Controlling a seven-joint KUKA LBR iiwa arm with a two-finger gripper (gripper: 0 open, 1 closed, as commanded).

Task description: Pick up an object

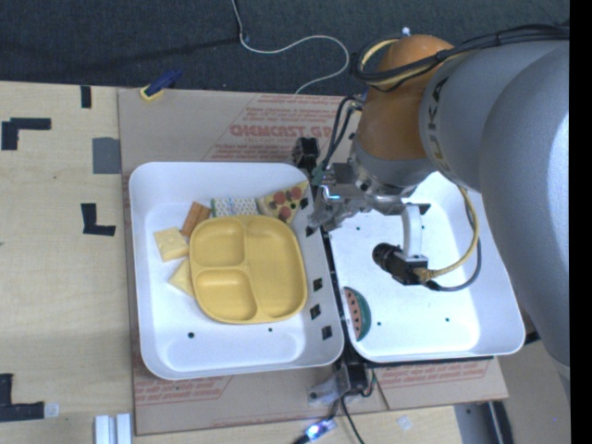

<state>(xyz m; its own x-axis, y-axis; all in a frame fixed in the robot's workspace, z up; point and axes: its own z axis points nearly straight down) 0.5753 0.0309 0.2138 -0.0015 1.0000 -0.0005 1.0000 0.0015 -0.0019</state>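
The grey arm [499, 146] looms nearest, over the right bin [481, 336]. In the left bin [153, 248] lies a yellow plate [248, 268] with three compartments, covering pale crackers [172, 244] and a brown piece [195, 217]. A watermelon slice [357, 311] rests at the right bin's left edge. The gripper [319, 202] hangs over the divide; I cannot tell how it stands.

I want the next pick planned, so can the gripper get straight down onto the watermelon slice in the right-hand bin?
Probably yes: the watermelon slice lies alone, uncovered, though tight against the right bin's left wall.
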